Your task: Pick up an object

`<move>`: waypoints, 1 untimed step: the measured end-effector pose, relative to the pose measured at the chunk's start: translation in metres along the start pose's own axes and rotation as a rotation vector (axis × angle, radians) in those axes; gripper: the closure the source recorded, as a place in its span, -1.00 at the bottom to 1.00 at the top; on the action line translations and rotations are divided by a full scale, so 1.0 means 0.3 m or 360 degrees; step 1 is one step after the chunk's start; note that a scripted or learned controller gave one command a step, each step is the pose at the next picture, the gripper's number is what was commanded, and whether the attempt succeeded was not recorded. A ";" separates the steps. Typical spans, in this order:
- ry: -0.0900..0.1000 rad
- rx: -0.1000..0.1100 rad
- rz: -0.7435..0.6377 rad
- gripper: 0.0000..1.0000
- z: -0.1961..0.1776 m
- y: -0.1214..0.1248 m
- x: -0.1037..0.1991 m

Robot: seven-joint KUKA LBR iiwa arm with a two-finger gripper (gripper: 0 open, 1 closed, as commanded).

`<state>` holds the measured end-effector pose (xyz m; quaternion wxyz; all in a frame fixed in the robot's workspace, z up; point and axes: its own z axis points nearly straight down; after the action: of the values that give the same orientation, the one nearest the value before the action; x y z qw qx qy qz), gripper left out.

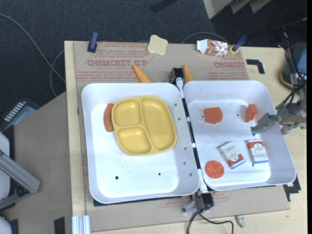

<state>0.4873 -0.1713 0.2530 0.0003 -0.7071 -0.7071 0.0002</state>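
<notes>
The right bin [234, 89] holds an orange-red block [212, 115], a smaller orange-red piece [251, 112], two small printed cartons [231, 154] [257, 151] and a red disc [214, 169]. My gripper [264, 123] reaches in over this bin's right rim. It sits just below and right of the smaller orange-red piece and above the right carton. Nothing shows between its grey tips. In the left bin [97, 174] lie a yellow divided plate [144, 125] and a red-orange sausage [108, 117] at the plate's left edge.
Behind the bins on the cardboard lie a bread slice [157, 44], an orange carrot [142, 74], another orange piece [187, 73], a small carton [212, 47] and a blue clip [93, 39]. Cables hang at the right edge.
</notes>
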 end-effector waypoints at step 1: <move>0.0001 0.0003 0.0000 -1.00 0.396 0.109 -0.066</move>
<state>0.5200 -0.1912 0.1340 0.0012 -0.7072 -0.7071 0.0006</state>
